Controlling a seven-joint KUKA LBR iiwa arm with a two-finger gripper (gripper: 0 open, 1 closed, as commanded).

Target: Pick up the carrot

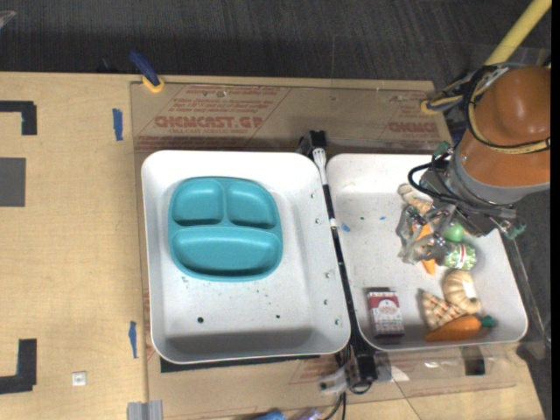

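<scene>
The carrot, orange with a green top, lies flat in the front right corner of the right bin. My gripper hangs low over the middle right of that bin, above and behind the carrot and apart from it. Small orange bits show around the gripper, but I cannot make out what they are. The arm's orange band covers the bin's back right corner.
A croissant and a wedge-shaped piece lie just behind the carrot. A green and white item sits beside the gripper. A small red box rests at the bin's front. The left bin holds a teal divided plate.
</scene>
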